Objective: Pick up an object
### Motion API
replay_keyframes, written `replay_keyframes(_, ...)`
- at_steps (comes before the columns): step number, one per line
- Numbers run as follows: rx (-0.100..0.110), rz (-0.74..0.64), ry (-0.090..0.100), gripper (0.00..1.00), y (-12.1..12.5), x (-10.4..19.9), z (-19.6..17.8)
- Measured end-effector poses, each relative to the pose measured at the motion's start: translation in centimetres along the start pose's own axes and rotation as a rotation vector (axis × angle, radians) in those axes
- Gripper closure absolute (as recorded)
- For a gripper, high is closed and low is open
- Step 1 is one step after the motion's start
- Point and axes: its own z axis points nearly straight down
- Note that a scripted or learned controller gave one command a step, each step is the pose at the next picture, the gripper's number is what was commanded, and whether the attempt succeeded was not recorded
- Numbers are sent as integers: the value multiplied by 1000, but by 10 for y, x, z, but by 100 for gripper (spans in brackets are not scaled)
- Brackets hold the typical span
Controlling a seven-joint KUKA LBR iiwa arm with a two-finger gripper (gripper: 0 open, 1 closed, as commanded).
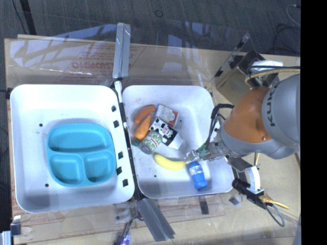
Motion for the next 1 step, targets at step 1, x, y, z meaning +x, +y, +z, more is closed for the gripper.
replay_keyframes(1,12,162,-1,100,84,39,-88)
